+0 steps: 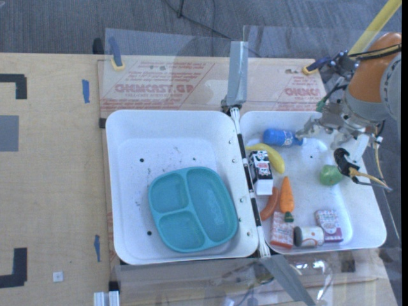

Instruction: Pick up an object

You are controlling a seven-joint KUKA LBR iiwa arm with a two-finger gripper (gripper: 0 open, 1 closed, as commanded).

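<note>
My gripper point(317, 126) hangs over the back of the right bin point(373, 225), reaching in from the right. A blue bottle point(281, 137) lies just left of it, apart from it. A green round object point(330, 174) sits below the gripper, near the bin's right side. At the bin's left lie a yellow banana point(268, 155) and a black and white carton point(262, 170). An orange carrot point(286, 195) lies in the middle. Nothing shows in the gripper's grasp.
A teal divided plate point(191, 207) lies in the left bin point(121, 132). Along the right bin's front sit a red packet point(280, 229), a white cylinder point(308, 236) and a pink packet point(329, 224). A grey divider post point(238, 72) stands behind the bins.
</note>
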